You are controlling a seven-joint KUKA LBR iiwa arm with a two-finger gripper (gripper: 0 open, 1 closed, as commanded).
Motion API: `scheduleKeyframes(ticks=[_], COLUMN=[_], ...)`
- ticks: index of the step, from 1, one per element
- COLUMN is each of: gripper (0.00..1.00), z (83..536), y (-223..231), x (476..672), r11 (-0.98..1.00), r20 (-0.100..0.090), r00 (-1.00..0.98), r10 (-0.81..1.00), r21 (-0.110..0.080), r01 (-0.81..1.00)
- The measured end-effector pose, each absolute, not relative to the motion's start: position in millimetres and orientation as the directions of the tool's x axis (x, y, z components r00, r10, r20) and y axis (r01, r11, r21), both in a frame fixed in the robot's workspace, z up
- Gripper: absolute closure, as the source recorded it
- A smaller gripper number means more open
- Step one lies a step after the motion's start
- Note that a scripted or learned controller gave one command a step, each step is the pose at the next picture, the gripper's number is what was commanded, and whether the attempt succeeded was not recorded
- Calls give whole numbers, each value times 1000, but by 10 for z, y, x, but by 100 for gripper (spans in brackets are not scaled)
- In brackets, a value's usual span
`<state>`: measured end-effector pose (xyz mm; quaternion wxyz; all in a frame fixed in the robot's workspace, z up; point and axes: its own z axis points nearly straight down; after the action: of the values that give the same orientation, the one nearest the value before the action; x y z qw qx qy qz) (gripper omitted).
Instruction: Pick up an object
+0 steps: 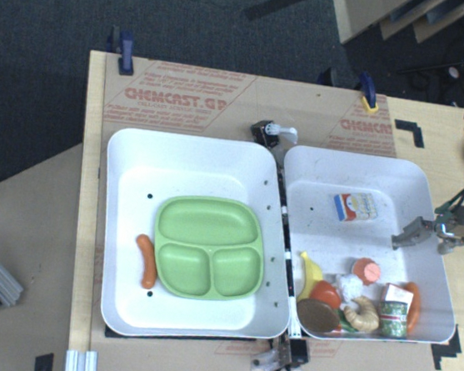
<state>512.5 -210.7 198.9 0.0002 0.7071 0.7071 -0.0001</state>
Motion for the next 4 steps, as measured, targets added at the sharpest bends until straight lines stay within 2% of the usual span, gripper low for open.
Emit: scheduleKeyframes(ticks=[1,2,3,4], gripper=[0,0,0,0], z=[1257,817,854,843], y=[-1821,-1382,-1688,-1858], x=[5563,6095,6689,5805], r11=[4,6,2,-4], r20=[3,1,-3,1], r00=[-4,-6,-2,4], r10=[1000,1000,1000,1000], r21=[-4,2,6,-7], r01=[1000,1000,1000,1000])
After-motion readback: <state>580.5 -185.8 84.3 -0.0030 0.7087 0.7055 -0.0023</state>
